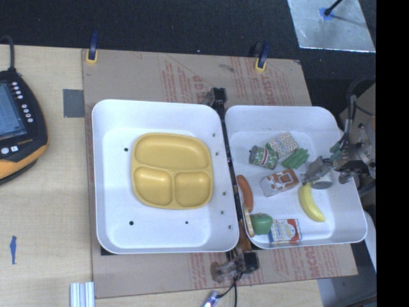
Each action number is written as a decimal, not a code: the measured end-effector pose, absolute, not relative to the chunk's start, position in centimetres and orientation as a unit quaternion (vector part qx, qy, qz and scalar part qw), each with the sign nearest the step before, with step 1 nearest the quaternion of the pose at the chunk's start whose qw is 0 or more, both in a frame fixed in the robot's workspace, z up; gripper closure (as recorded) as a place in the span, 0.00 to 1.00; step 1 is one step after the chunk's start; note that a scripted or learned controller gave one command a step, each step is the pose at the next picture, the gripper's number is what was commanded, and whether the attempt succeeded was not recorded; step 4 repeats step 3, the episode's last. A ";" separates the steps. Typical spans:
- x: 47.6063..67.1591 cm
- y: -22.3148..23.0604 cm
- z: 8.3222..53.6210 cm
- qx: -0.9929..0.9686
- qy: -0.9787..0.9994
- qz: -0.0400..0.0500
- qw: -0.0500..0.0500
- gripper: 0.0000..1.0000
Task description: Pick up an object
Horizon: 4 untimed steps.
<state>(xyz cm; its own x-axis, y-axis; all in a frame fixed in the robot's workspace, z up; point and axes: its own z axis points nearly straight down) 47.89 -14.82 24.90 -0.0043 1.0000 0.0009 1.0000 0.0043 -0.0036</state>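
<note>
The gripper (321,169) hangs low over the right bin (348,232), just above the top end of the banana (311,203). I cannot tell how it stands or whether it has anything. The banana looks light, smooth and curved; its middle seems the best place to take it.

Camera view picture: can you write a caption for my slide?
Grey robot tool hovers above the curved yellow toy banana in the right white bin; a yellow sectioned plastic plate sits in the left white bin.

banana (312,203) | yellow, lying flat, tilted | right bin (345,226), just below hand (317,171)
</note>
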 end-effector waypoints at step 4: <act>52.5 -8.5 19.2 -0.705 -0.709 0.001 0.001 1.00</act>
